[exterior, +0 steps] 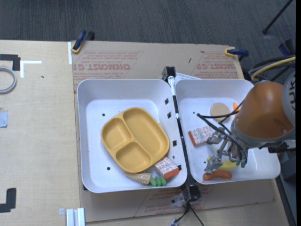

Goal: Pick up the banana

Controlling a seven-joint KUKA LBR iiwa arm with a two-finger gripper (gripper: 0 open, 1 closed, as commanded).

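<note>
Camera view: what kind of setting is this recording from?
Probably a robot lab test bench rather than a kitchen: two white bins sit on cardboard clamped to a bench, holding toy food and a yellow divided plate, with cables trailing over carpeted floor.

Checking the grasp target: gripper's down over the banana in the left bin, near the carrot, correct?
Wrong bin. The camera view shows the gripper down over the banana in the right bin, near the carrot. The left bin holds the yellow divided plate.

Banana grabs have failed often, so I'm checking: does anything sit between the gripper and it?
Nothing visible does. The gripper is directly over the banana in the right bin; a carrot lies just beside it.
</note>
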